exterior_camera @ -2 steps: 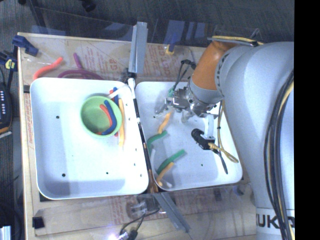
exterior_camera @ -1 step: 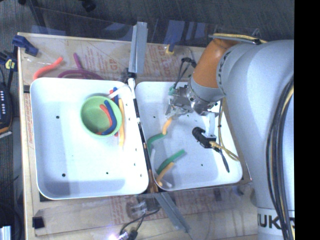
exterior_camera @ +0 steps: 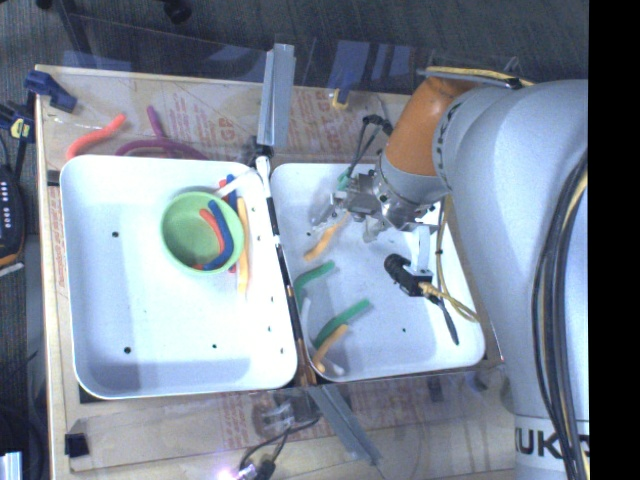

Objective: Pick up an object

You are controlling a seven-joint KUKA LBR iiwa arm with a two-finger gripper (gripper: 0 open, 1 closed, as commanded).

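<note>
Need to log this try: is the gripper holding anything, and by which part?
Cannot tell. The gripper sits low in the right bin, at the upper end of an orange stick.

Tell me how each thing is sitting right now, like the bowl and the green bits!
Green bowl: upright in the left bin, coloured sticks inside.
Upper green strip: lying flat in the right bin.
Lower green strip: lying flat, lower in that bin.
Orange piece: lying slanted just under the gripper; held or not, unclear.
Gripper: down over the right bin's top end.

Robotics lab: arm [exterior_camera: 520,218], wooden bench [exterior_camera: 200,118], white bins [exterior_camera: 150,353].
</note>
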